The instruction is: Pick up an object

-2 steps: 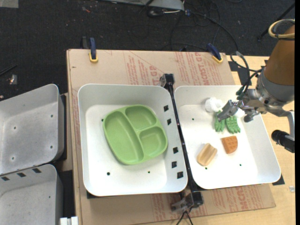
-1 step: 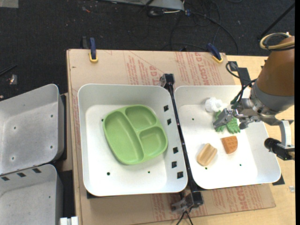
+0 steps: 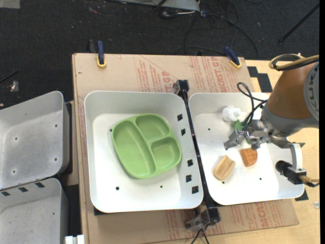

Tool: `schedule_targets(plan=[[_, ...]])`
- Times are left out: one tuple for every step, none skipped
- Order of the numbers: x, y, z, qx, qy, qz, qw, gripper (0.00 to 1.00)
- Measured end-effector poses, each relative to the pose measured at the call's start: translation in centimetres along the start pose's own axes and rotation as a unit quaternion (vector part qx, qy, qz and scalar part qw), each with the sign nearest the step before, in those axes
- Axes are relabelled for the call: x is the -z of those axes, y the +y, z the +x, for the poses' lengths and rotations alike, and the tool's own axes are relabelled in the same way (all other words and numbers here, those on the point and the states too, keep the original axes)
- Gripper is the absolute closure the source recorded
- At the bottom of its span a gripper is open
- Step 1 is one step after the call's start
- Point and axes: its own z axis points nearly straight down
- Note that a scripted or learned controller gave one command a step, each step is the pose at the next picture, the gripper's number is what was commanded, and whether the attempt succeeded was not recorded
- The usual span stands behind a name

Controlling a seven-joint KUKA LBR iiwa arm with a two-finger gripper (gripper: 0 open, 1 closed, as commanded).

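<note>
Camera view: arm comes in from the right over the right bin (image 3: 203,187), gripper (image 3: 242,139) low near the bin floor, fingers look spread with nothing between them, so open and empty as far as I can tell. Three loose things in that bin: an orange-brown chunk (image 3: 249,157) just below and right of the fingertips, a tan bread-like piece (image 3: 224,167) near it toward the front, and a white-green item (image 3: 231,114) further back, partly behind the cable run. Left bin (image 3: 96,187) holds a green divided plate (image 3: 147,145), lying flat, well apart from the gripper. Closest candidate is the orange-brown chunk; it looks small, light, likely toy food, probably soft foam or hollow plastic, can't tell which. Judgement: light enough that weight is no issue, but the rounded shape could squirt out of a pinch or get nudged across the smooth bin floor. Best hold would be across its narrow width, fingers straddling it low, closing at mid-height. The tan piece looks similar, grab across the short axis. The plate is thin and flat, a poor pinch except at the rim.
</note>
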Motion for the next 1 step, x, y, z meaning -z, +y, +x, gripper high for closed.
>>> schedule_targets(plan=[[-4.88,0.19,-0.26,0.000,-0.004,-0.006,1.0000,0.00]])
